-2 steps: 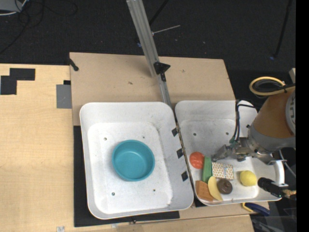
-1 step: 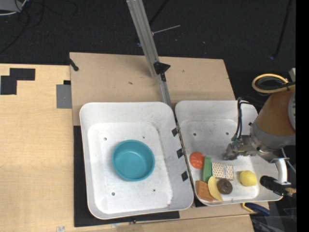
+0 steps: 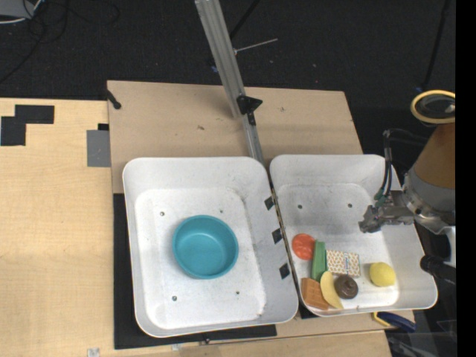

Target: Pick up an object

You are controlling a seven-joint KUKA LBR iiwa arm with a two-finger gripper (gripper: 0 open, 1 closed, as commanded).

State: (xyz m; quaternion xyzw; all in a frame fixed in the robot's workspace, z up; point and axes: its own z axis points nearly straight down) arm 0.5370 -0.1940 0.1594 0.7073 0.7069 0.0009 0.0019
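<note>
- We find the end effector (image 3: 374, 222) inside the right bin (image 3: 327, 171); its state we cannot tell.
- The yellow ball (image 3: 382, 274) lies just below the end effector, toward the bin's near edge.

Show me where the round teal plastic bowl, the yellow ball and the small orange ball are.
Round teal plastic bowl (image 3: 205, 247), camera view, its inner floor.
Yellow ball (image 3: 382, 274), camera view, its top surface.
Small orange ball (image 3: 303, 246), camera view, its centre.
</note>
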